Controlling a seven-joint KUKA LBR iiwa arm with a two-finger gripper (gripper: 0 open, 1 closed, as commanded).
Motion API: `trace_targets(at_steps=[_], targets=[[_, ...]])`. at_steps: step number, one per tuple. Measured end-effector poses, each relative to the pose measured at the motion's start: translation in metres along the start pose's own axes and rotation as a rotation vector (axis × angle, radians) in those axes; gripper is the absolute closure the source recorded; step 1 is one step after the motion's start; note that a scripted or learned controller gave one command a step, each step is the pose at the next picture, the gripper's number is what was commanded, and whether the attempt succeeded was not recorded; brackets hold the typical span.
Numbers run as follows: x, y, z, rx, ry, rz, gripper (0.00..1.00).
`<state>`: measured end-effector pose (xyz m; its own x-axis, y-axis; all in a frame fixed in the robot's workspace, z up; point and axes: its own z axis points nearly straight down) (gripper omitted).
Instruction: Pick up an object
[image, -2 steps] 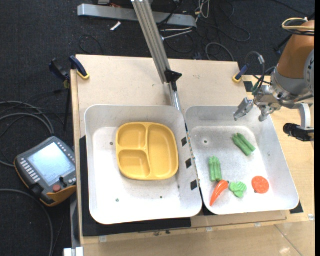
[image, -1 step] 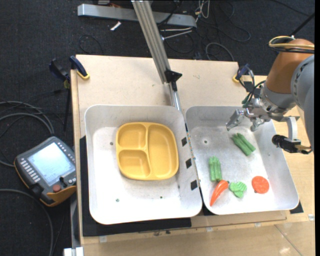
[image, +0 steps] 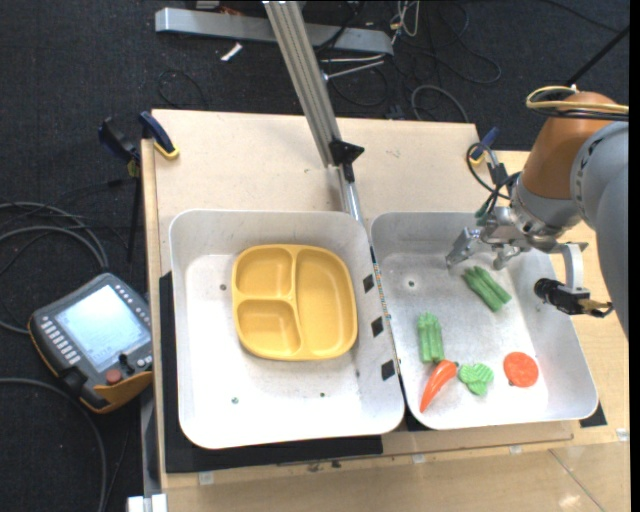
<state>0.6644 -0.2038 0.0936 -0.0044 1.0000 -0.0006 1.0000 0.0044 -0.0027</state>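
left bin (image: 200, 300): tray (image: 296, 301) | right bin (image: 560, 390): vegetables (image: 432, 338)

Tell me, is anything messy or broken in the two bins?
Nothing stands out. The yellow tray sits flat in the left bin. The toy vegetables lie loosely scattered in the right bin, none spilled outside or visibly damaged.

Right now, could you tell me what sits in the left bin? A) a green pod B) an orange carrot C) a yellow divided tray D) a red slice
C: the yellow divided tray lies alone in the left bin, while the vegetable pieces lie in the right bin.
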Motion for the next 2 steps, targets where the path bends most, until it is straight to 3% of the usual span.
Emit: trace_targets(at_steps=[1, 2], targets=[[0.0, 0.001, -0.013, -0.005, -0.002, 0.0, 1.0], [0.001, 0.004, -0.078, -0.012, -0.002, 0.002, 1.0]])
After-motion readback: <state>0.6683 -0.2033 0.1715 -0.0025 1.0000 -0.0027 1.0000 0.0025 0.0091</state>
